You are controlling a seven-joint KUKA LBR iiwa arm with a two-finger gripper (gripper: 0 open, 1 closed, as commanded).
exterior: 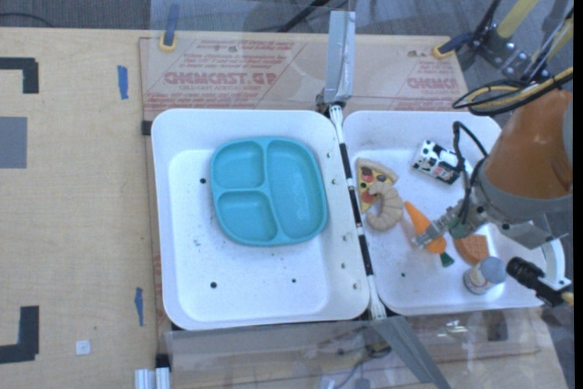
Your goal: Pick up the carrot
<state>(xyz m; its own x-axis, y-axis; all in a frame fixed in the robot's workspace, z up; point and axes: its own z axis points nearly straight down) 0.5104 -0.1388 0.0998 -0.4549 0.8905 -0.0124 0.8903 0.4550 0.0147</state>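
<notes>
Left bin (pixel 182 287) holds a teal divided plate (pixel 270 191) with three compartments, sitting toward the upper middle, bare white floor below it and along the left wall, a few dark specks scattered about. The bins meet at a ridge down the middle (pixel 351 214) — touching side by side. Right bin (pixel 401 282): just past the ridge lies a pizza slice toy (pixel 372 176), and touching its lower end a tan curled piece (pixel 386 209). Right of that is the carrot (pixel 424 228), orange, tilted with its tip pointing up-left and green stub at the lower right, about mid-bin. The gripper (pixel 437 230) is down on the carrot's lower half, metal fingers close against it; whether they are spread or pinching the carrot cannot be told from this angle. Up near the back wall sits a small black-and-white toy (pixel 434 161), apart from the carrot. Just beside the carrot's right end there's an orange wedge-shaped piece (pixel 472 248), and below it a small grey-topped object (pixel 483 273) near the front wall. The arm (pixel 537 150) — orange band, grey body — covers the bin's right side. Open floor in the right bin is at the lower left corner and along the upper middle; the carrot has crowding on both its left and right.
</notes>
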